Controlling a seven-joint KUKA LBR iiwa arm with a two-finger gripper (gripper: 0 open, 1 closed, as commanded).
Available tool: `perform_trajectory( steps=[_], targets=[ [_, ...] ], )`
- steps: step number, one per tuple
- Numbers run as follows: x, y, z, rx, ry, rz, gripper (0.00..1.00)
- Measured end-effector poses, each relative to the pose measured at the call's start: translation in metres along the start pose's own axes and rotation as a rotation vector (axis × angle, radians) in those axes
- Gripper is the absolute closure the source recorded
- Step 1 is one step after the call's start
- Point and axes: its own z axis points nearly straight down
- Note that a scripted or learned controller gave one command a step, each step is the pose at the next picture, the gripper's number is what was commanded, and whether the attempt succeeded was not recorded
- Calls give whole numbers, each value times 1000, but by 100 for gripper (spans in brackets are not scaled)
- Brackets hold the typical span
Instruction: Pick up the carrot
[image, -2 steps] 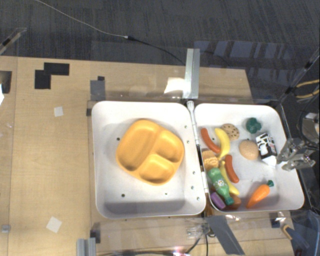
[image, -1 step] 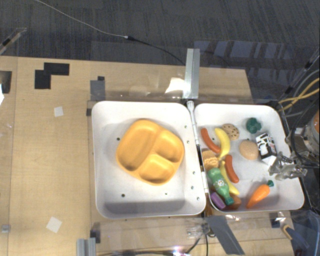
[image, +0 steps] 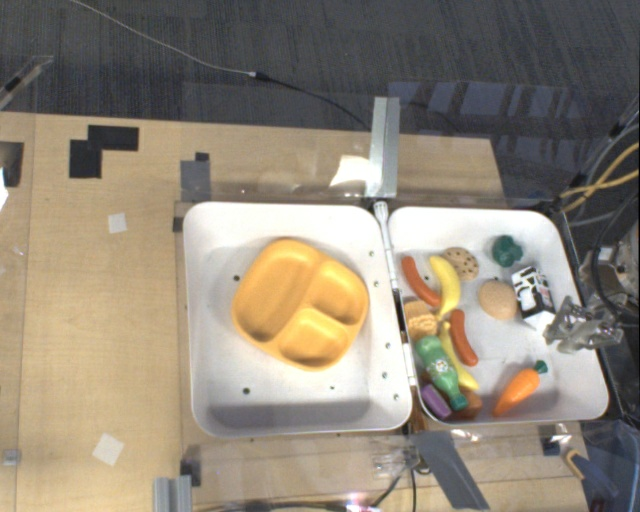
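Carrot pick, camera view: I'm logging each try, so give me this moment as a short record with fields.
target: carrot, orange with a green top, lying in the right bin near its front right corner
nearest neighbours: green bottle and sausage to the carrot's left, apart from it
claw: at the right bin's right rim, apart from the carrot
claw contents: nothing seen held
left bin: holds a yellow divided plate
carrot status: not yet picked up

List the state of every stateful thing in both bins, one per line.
carrot: lying in right bin, untouched
yellow divided plate: upright in left bin, nothing on it
green bottle: lying on its side
banana: lying flat
gripper: at right bin's edge, above carrot
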Motion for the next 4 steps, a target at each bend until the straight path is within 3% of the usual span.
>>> perform_trajectory(
  steps=[1,2,3,4],
  targets=[
    [5,6,-44,4,0,-4,100],
    [5,6,-39,1,0,-198,100],
    [5,8,14,-6,0,-374,100],
    [1,2,-16,-2,-1,-283,100]
  ],
)
